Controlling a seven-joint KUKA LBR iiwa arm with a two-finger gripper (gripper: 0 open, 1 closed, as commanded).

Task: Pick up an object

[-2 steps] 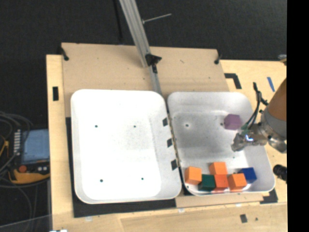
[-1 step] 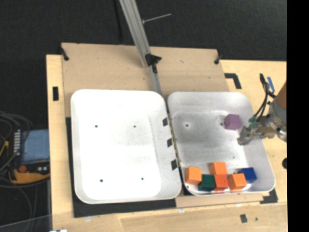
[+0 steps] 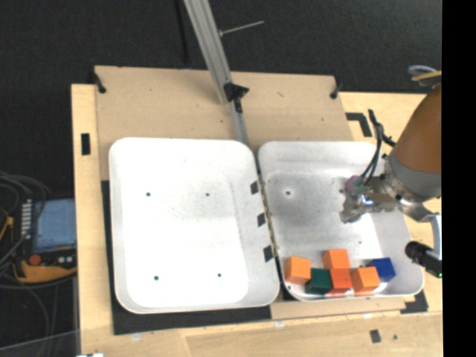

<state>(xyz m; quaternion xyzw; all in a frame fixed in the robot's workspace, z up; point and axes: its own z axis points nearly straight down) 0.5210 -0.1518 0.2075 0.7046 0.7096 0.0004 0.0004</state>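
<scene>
- We look down at a slant on a tan bench (image 3: 208,103) that carries two shallow white bins side by side.
- We take the right bin (image 3: 312,166) as our landmark; the left bin (image 3: 186,222) touches it along its left wall.
- The grey arm with its orange band (image 3: 424,136) reaches in over the right bin's right wall.
- The gripper (image 3: 355,201) sits over the middle of the right bin's floor, a little toward the right wall; a small purple glint shows at it, and we cannot tell how its pincer stands or whether it has anything in it.
- A cluster of blocks lies along the right bin's near wall, well apart from the gripper.
- In that cluster, an orange block (image 3: 299,268) lies farthest left, with a dark green block (image 3: 320,280) just beside it.
- More orange blocks (image 3: 338,262) sit mid-cluster, touching one another.
- A blue block (image 3: 383,268) lies toward the bin's near right corner.
- A slanted metal rail (image 3: 212,43) rises beyond the right bin's far left corner.
- A blue device (image 3: 56,225) with cables rests far beyond the left bin, off the bench.
</scene>
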